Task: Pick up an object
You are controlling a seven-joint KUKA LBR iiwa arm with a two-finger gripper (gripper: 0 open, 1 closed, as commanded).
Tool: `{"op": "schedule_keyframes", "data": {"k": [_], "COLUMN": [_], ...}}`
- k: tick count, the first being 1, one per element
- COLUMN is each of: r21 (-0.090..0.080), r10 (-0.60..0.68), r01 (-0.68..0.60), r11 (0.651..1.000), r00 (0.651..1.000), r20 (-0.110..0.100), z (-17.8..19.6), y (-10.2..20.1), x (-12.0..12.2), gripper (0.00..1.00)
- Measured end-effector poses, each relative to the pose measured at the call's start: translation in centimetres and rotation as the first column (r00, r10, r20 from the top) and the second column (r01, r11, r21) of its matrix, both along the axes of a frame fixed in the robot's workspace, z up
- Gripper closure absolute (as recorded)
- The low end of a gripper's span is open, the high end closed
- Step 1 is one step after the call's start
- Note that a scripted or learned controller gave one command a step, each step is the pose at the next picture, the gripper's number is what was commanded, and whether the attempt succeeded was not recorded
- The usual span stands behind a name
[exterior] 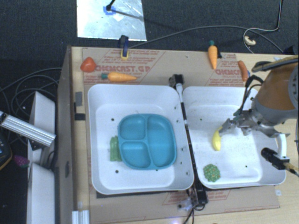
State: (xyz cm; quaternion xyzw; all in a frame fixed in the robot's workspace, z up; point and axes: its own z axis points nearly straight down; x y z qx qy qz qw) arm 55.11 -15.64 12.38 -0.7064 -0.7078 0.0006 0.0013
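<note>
A small yellow banana (216, 140) lies in the right bin (210, 96), left of its middle. A green broccoli piece (211, 172) sits near that bin's front edge. My gripper (231, 125) hangs low over the right bin, just up and right of the banana, and looks close to its upper end. The grey arm with its orange band (279, 85) reaches in from the right. Nothing is visibly held in the gripper.
The left bin (135, 93) holds a blue divided plate (147, 141) with a green piece (114, 148) at its left side. Toy carrots (119, 77) (213, 55) (243, 70) and a red tomato (88, 65) lie on the cardboard behind the bins. A black bar (183, 115) runs between the bins.
</note>
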Motion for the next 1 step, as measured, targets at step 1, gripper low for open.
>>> {"op": "schedule_keyframes", "data": {"k": [1], "r21": [0.000], "r10": [0.002], "r01": [-0.002], "r11": [1.000], "r00": [1.000], "r20": [0.003], "z": [-3.97], "y": [6.95], "x": [-1.08], "gripper": [0.00]}}
